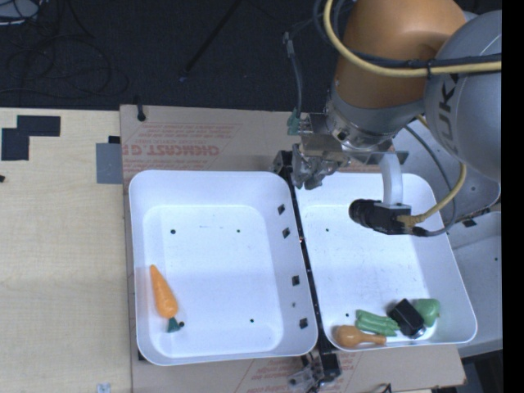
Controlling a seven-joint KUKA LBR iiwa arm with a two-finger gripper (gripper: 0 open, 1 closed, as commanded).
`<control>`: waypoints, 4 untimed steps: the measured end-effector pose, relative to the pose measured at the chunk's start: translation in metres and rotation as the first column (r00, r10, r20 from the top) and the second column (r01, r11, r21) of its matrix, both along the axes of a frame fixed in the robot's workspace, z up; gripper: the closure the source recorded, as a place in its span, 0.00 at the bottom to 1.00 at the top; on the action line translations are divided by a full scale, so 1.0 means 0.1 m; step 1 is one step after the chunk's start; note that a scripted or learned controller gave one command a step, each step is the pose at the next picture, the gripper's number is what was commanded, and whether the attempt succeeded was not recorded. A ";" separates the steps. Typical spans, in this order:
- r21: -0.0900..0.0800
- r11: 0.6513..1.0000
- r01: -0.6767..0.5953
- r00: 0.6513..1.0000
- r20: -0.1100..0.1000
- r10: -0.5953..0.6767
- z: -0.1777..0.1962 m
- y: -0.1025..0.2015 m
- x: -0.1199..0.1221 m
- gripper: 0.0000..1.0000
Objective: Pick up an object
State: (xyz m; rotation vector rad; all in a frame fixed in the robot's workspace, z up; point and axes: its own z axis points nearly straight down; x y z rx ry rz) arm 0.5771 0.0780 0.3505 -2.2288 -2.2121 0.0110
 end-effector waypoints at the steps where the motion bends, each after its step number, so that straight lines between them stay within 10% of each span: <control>1: 0.002 1.000 -0.001 1.000 -0.003 0.001 -0.43 -0.63 -0.22 1.00; 2: 0.005 1.000 -0.014 1.000 0.001 0.014 -0.47 0.10 -0.27 1.00; 3: 0.005 1.000 -0.011 1.000 0.016 0.011 0.28 0.44 0.64 1.00; 4: 0.001 1.000 -0.004 1.000 0.001 0.004 0.04 0.02 0.67 1.00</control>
